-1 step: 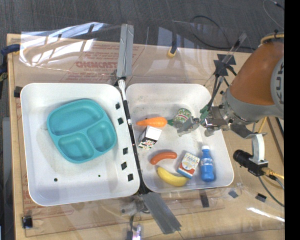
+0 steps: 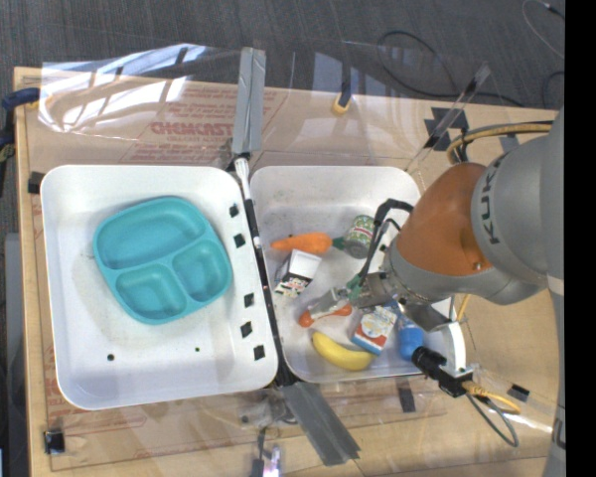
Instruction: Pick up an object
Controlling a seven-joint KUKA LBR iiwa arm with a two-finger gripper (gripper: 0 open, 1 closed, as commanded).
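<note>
Banana (image 2: 342,352) nearest, at front edge of right bin (image 2: 308,371). Just behind: small carton (image 2: 375,329), blue piece (image 2: 409,341), red-handled utensil (image 2: 323,312). Gripper (image 2: 370,288) low over this cluster; jaw state impossible to tell, hidden under arm. Farther: white box (image 2: 300,266), carrot (image 2: 303,243), small can (image 2: 359,233). Left bin (image 2: 70,366): teal divided plate (image 2: 161,258).

Wooden bench (image 2: 99,430) viewed from above, overlaid by a clear plastic sheet (image 2: 129,97) with red lettering. Two shallow white bins rest on it side by side: left bin (image 2: 65,366) and right bin (image 2: 278,182), their inner walls touching.
</note>
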